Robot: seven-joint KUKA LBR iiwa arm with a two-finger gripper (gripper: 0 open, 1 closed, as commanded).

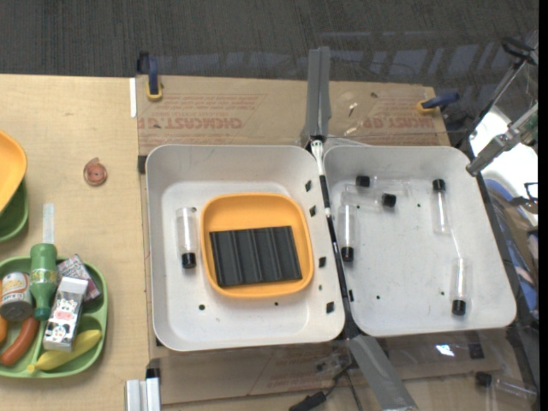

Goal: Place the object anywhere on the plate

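An orange plate (pixel 255 203) lies in the middle of the left bin (pixel 163 306). A dark grey ridged block (pixel 256 256) rests flat on the plate and covers most of its centre. A clear tube with a black cap (pixel 186 238) lies in the left bin just left of the plate. Several more clear tubes lie in the right bin (pixel 411 311), among them one by its left wall (pixel 346 229) and one near its front right (pixel 460 285). My gripper (pixel 481 158) pokes in as a slim grey part at the right edge, over the right bin's far right corner, away from all these things.
A green plate (pixel 92 349) of toy food and bottles sits at the front left of the wooden bench. An orange bowl (pixel 8 174) is at the left edge. Two loose black caps (pixel 388 200) lie in the right bin. Clamps (pixel 152 84) hold the cardboard behind the bins.
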